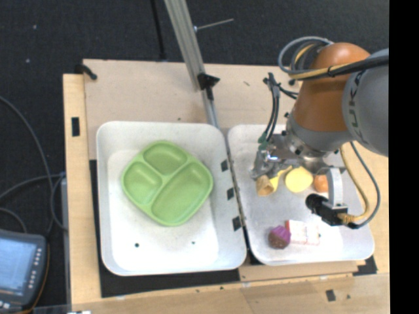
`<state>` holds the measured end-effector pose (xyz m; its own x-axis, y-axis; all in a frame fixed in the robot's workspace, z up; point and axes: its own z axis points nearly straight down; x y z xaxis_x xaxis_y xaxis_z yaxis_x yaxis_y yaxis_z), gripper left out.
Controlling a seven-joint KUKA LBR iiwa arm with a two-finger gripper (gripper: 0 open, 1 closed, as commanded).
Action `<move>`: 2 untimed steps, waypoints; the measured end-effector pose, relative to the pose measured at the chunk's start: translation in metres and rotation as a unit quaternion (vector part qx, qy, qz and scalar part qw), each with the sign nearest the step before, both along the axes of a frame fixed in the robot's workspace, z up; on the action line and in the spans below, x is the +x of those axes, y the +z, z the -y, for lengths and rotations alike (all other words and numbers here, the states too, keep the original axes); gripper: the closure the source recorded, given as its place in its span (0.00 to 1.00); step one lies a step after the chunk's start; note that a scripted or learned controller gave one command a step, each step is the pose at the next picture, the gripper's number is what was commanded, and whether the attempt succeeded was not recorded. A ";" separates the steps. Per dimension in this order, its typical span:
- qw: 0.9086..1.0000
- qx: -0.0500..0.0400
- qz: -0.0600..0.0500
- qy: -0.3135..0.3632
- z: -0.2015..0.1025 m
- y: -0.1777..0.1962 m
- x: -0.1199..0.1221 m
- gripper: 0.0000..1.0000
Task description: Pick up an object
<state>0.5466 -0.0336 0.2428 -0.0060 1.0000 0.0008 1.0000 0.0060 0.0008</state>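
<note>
- Two metal fingers (260,169) of the gripper (264,173) are reaching down into the right bin (357,241), at right of centre in the frame; whether they are spread or pressed together, I cannot tell, since the wrist is covering most of them.
- Just below the fingertips a small tan piece (264,186) is lying on the bin floor, seemingly touching or almost touching them; I cannot tell whether it is being pinched. It is short and stubby, with its long axis running roughly from upper left to lower right.
- Beside it to the right a yellow round object (298,180) is resting, partly under the wrist, too round to show any pointing direction.
- Further right an orange object (320,183) is peeking out, mostly hidden by the arm.
- Toward the lower right of the frame a dark purple object (279,237) is lying just beside a white and red box (304,233), the two touching or nearly so; the box's long axis is running left to right.
- A black fitting with a cable (330,212) is hanging from the arm between the yellow object and the box.
- Above the gripper the orange band (324,93) of the arm is filling the upper right of the frame.
- Across the divide, the left bin (111,241) is holding a green divided tray (168,183), sitting tilted at centre left, well apart from the gripper.
- An aluminium rail (186,38) is slanting from the top of the frame down to the bins' shared edge.
</note>
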 end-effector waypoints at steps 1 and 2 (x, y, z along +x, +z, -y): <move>1.000 0.000 0.000 0.000 -0.055 -0.009 -0.004 1.00; 1.000 0.000 -0.001 0.001 -0.103 -0.014 -0.005 1.00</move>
